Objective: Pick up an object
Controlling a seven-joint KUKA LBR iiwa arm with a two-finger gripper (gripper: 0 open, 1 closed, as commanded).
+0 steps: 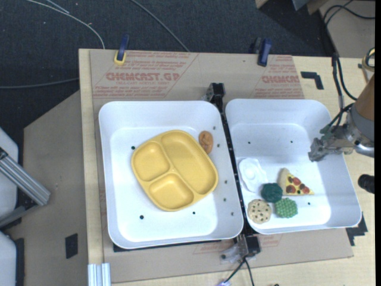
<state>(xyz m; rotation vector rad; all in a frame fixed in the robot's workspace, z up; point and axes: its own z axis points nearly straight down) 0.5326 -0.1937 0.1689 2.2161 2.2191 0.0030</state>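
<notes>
A robotics lab: left of the gripper (318, 149), two white bins (113, 159) sit on a clamped board (196, 70), loose cables (89, 22) trailing over dark carpet beyond.

— How many bins?
— Two white ones: the left bin (113, 177) and the right bin (333, 177).
— And in the left?
— One yellow divided tray (174, 169) and one small brown piece (206, 140).
— The right?
— Five things: one white piece (251, 171), one pizza slice (294, 184), one dark green piece (272, 191), one light green piece (286, 208), one cookie (259, 211).
</notes>
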